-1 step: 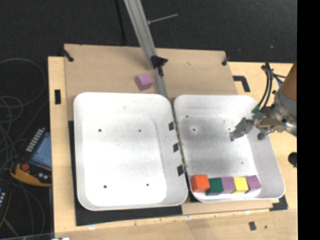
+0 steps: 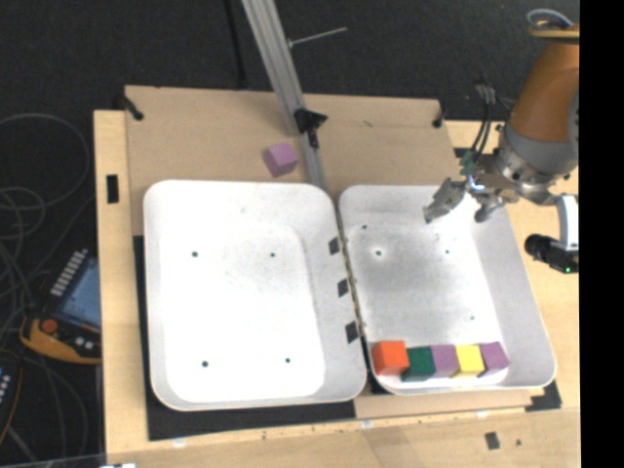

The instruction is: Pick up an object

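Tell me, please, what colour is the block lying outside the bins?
Light purple; the block shows clearly in the camera view, on the board behind the left bin.

Lighting and picture quality: even, diffuse light from overhead, moderate sharpness.

The two white bins (image 2: 244, 291) read bright, near overexposed, with faint grey mottling on their floors. Shadows are soft and short, lying under the bin rims and beside the purple block (image 2: 281, 159) on the bench (image 2: 195, 135). The dark floor around the bench loses detail. The gripper (image 2: 463, 203) is slightly blurred. Colours of the row of blocks (image 2: 441, 359) are saturated. Fine grain shows throughout.
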